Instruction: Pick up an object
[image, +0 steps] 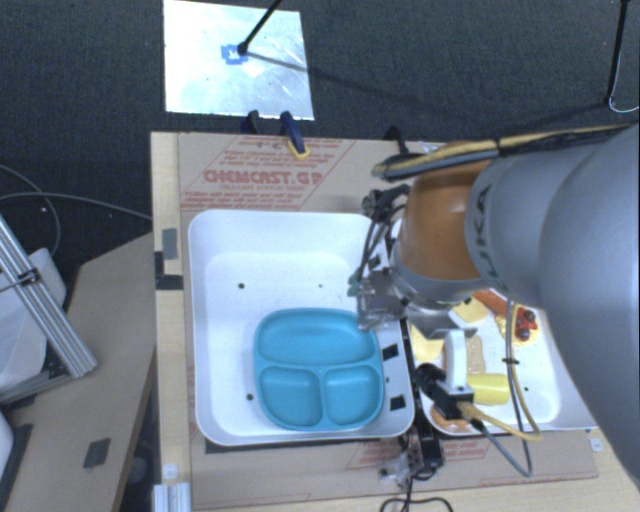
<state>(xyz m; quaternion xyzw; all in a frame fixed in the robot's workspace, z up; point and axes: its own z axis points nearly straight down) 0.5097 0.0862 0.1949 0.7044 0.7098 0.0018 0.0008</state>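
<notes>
The claw (372, 305) hangs at the two o'clock corner of the blue divided tray (318, 368), which lies at six o'clock in the left bin (230, 270). I can't tell how wide the claw stands.

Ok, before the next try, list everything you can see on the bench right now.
left bin: one, white, left part of the bench.
divided tray: one, blue, three compartments, in the left bin toward its near side.
right bin: one, white, beside the left bin, largely covered by the arm.
block: one, yellow, in the right bin near its front.
small pieces: number unclear, red and orange, in the right bin, partly hidden.
cardboard sheet: one, brown with red print, under both bins.
clamp: one, blue and yellow, at the cardboard's far edge.
arm: one, grey with orange band, reaching in from the right.
gripper: one, dark, at the wall between the bins, by the tray's far right corner.
</notes>
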